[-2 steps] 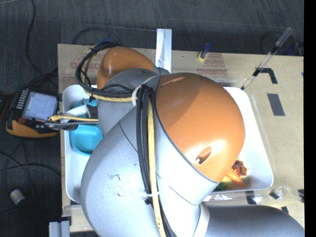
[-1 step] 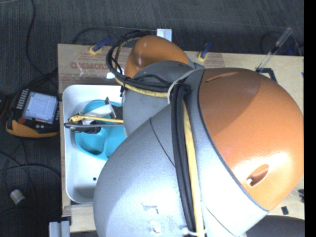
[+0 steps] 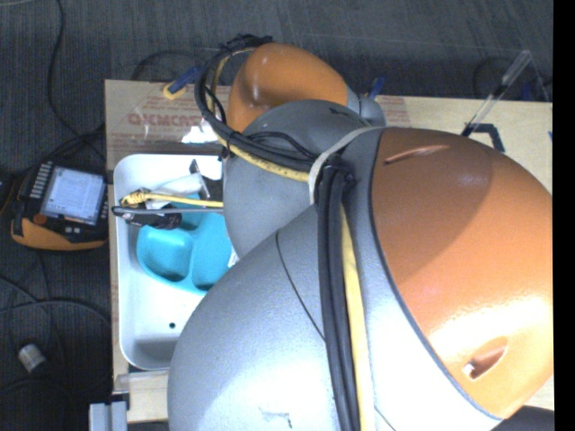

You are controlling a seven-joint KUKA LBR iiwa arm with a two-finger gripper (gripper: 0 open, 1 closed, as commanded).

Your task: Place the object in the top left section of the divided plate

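A blue divided plate (image 3: 177, 251) lies in the left white bin (image 3: 135, 330), in the bin's upper half. Its right part is hidden under my arm. My gripper (image 3: 199, 180) hangs over the bin's far end, just above the plate's top edge. The grey and orange arm (image 3: 377, 268) is very near the camera and covers most of the view. I cannot make out any object in the gripper.
A brown board (image 3: 153, 113) lies under the bins at the back. On the dark floor to the left sit a handheld device with a lit screen (image 3: 65, 200) and a small grey item (image 3: 31, 357). The arm hides the right bin.
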